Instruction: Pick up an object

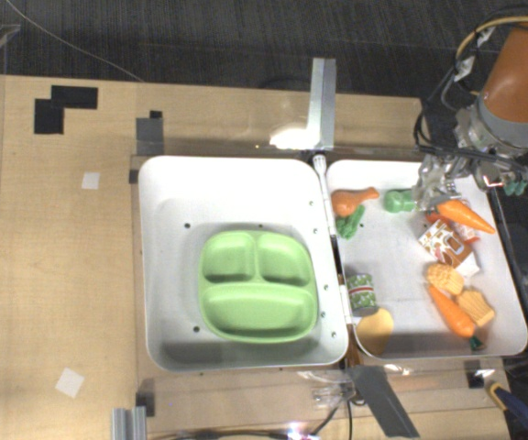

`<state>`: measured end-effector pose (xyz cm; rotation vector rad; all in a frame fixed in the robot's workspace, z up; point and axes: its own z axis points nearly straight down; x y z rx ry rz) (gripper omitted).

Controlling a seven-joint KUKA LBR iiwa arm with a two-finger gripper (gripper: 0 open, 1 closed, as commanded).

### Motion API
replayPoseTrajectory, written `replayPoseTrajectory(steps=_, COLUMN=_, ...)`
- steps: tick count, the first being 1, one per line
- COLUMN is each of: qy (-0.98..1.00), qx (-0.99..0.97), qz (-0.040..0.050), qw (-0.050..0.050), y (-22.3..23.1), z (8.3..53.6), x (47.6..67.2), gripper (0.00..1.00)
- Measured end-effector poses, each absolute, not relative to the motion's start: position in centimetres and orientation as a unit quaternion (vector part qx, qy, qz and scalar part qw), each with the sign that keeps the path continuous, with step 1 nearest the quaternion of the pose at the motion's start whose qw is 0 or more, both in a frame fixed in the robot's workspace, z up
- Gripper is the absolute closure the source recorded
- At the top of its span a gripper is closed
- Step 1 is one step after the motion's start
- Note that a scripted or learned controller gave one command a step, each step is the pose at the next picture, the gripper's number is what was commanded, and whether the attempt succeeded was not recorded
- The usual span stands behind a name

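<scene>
Pale wooden bench [53, 273] spreads under me, bearing two shallow white bins side by side, with dark carpet beyond its far edge. My left white bin [168, 246] holds a light green plastic tray with three compartments [258, 285], lying flat near the bin's middle.

My right white bin [392, 255] carries the loose things. Near its far left corner lies an orange toy drumstick [352, 197] with a small dark green leafy piece [348, 222] just beside it on the near side. A small green rounded toy [398, 201] sits to the right of the drumstick. My hand [436, 183] hangs over the bin's far right part, just beside that green toy and just above an orange toy carrot with a green tip [467, 214]; whether my hand is wide or narrow I cannot tell, and I see nothing between its parts.

Nearer the camera from the carrot lies a red and white printed packet [444, 241], then a tan waffle-like piece [446, 277], a second orange carrot [453, 311] and a tan cracker-like block [476, 306] touching it. By the bin's left wall stands a small green-labelled can [361, 291], with a yellow rounded piece [376, 324] near it at the near edge.
</scene>
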<state>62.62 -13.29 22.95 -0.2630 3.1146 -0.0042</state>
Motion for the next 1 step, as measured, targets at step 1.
replayPoseTrajectory(steps=1, qy=1.0, qx=-0.029, qz=0.0018, qw=0.006, y=-3.3, z=24.95, x=63.02, gripper=1.0)
